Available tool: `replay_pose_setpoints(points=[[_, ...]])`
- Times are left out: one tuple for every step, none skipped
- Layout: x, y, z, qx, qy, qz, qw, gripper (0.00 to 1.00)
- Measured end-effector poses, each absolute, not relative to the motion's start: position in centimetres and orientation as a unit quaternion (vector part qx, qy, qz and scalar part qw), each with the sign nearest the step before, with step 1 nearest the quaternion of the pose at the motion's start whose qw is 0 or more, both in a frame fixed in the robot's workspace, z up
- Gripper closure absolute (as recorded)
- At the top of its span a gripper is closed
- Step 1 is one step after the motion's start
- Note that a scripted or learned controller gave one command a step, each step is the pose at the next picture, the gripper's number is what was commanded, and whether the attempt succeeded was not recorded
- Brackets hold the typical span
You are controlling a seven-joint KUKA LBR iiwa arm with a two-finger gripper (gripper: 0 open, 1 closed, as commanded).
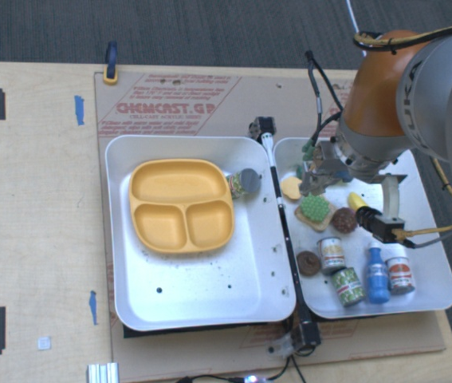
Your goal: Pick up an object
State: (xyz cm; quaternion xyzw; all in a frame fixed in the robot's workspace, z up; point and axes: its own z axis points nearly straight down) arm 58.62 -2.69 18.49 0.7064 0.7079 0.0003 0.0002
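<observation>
My gripper (pixel 315 178) hangs over the back left part of the right bin (pixel 441 294), under the orange band of the arm (pixel 381 94). Just below it lies a green bumpy piece (pixel 315 207) on a tan slice. A pale yellow piece (pixel 291 187) sits to its left, a brown round piece (pixel 343 219) and a yellow piece (pixel 357 201) to its right. Toward the front are a dark cookie (pixel 308 262), a small can (pixel 332 254), a green can (pixel 350 286), a blue bottle (pixel 377 276) and a red-labelled can (pixel 400 276).
The left bin (pixel 130 294) holds a yellow divided plate (pixel 182 206) and a small can on its side (pixel 244 183) by the plate's right edge. A black cable and plug (pixel 381 227) hang from the arm over the right bin. Cardboard lies under both bins.
</observation>
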Motion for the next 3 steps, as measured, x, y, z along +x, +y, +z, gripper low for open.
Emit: replay_pose_setpoints(points=[[51.3, -8.0, 18.5, 0.707, 0.707, -0.0003, 0.000, 1.00], [50.4, -6.9, 19.5, 0.707, 0.708, 0.0006, 0.000, 1.00], [50.0, -8.4, 18.5, 0.707, 0.707, 0.0004, 0.000, 1.00]])
